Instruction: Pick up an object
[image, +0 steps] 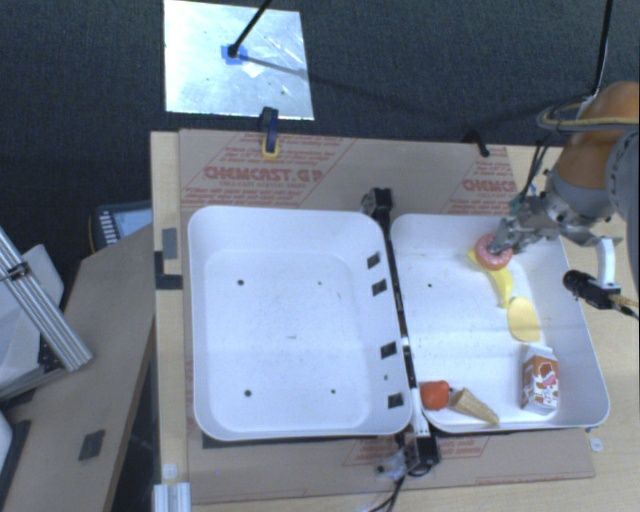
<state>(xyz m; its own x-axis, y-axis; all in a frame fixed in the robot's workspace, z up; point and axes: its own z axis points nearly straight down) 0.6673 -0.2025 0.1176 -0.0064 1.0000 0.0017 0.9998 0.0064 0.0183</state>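
Nearest to us, along the near wall of the right bin (590, 400), we are seeing an orange-topped cone (458, 400) lying on its side, tip pointing right. Just right of it a small carton (539, 384) is standing close to the bin's near right corner; its face is carrying red and white print, too small for us to read.

Farther in, a pale yellow piece (523, 321) is lying flat, and just beyond it a narrow yellow piece (502, 285) is running toward the far side. At the far end of that strip we are finding a pink ring (492, 253), like a small doughnut, resting on the bin floor near the far wall.

The gripper (513, 233) is hanging right over the ring's far right edge, the grey arm (590, 170) reaching in from the right. We cannot tell whether it is parted or closed, nor whether it is gripping the ring.

The left bin (215, 300) is sitting just beside the right one, a black clip strip (392, 300) joining them.

Beyond the bins, the brown board (300, 165) under them is showing red mirrored lettering that reads as CHEMCAST GP. Farthest off, a silvery sheet (240, 60) is lying on the dark floor.
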